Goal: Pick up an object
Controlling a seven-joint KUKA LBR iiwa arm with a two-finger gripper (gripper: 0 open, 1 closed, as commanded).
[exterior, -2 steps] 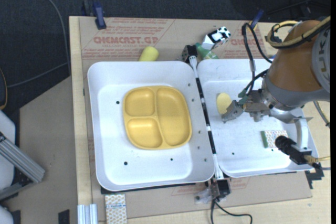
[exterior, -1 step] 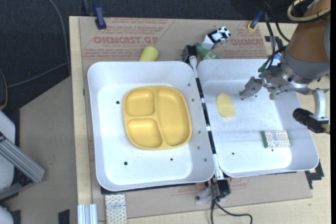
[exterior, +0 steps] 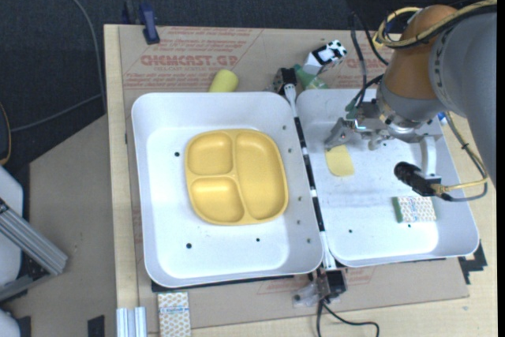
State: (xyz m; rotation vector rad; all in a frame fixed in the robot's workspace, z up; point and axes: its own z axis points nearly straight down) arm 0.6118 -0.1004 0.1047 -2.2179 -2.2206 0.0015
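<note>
Overhead, the grey arm with its orange band (exterior: 418,63) reaches in from the right over the right shallow white bin (exterior: 371,241). The left shallow white bin (exterior: 158,170) bears a yellow plastic plate with three compartments (exterior: 235,175), lying flat near its middle. The two-finger gripper (exterior: 345,132) hangs over the upper left part of the right bin, and its fingers look spread with nothing between them. Just below it, apart from it, a small pale yellow flat piece (exterior: 340,162) lies on the bin floor. A small green-and-white patterned packet (exterior: 414,209) lies toward the right bin's lower right. Behind the bins, a yellow cylinder-shaped object (exterior: 223,80) rests on the cardboard sheet (exterior: 189,51).
</note>
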